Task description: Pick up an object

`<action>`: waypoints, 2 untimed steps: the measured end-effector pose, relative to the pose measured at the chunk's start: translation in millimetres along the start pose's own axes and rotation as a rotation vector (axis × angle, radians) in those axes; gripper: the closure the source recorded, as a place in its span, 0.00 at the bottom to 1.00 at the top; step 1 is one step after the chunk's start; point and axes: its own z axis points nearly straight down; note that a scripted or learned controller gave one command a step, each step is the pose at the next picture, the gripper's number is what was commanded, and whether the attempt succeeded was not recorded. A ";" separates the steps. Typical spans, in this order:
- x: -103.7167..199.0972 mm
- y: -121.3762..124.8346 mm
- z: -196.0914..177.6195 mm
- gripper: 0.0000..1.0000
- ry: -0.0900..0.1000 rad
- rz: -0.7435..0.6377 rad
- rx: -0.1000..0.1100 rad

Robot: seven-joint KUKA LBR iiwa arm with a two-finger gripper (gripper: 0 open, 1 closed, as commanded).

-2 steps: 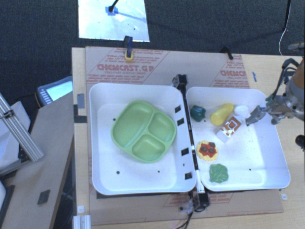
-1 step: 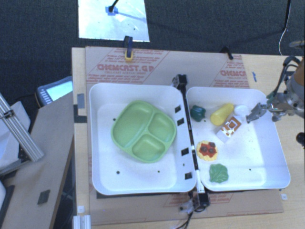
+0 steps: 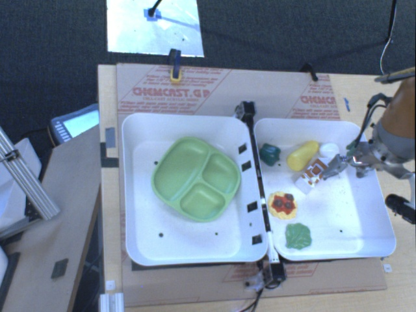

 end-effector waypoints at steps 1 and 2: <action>9.3 -1.3 49.7 0.00 0.002 0.001 -0.009; 6.9 3.1 47.5 0.00 -0.004 0.002 -0.020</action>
